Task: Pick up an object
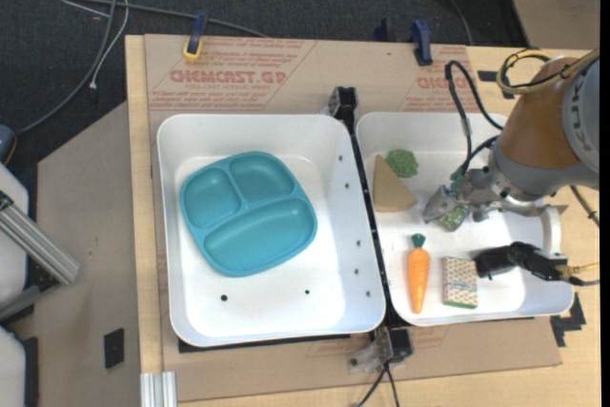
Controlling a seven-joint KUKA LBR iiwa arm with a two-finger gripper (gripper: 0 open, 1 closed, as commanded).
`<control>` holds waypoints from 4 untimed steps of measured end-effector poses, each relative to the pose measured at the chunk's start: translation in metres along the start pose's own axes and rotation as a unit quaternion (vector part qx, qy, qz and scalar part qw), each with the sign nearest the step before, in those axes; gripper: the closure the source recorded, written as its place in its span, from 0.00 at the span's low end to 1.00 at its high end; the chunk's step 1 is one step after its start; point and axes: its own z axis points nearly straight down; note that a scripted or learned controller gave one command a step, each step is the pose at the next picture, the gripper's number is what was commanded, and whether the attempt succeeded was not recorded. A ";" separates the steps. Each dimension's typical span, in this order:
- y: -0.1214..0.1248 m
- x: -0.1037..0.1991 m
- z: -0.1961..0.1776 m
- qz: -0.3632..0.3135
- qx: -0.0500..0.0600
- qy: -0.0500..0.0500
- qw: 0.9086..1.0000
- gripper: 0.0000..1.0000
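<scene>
My gripper [448, 208] is low in the right bin [534, 305], near its middle, with the grey and orange arm [538, 133] reaching in from the right. A small green thing [455, 218] lies right at the gripper's tip; whether it is held cannot be made out. Left of the gripper lie a tan wedge [389, 188] and a green broccoli piece [402, 163]. In front of it are an orange carrot [417, 274] and a small patterned box [459, 282].
The left bin [186, 300] holds a blue divided plate [250, 212]. A black divider [360, 195] runs between the bins. A black fitting with cable [519, 259] sits over the right bin's front right corner. Blue clamps [420, 40] hold the cardboard at the back.
</scene>
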 end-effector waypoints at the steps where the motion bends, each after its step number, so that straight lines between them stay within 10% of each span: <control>1: 0.001 0.000 -0.011 0.000 -0.001 0.000 1.000 1.00; 4: 0.009 -0.007 -0.175 -0.001 -0.003 -0.001 1.000 1.00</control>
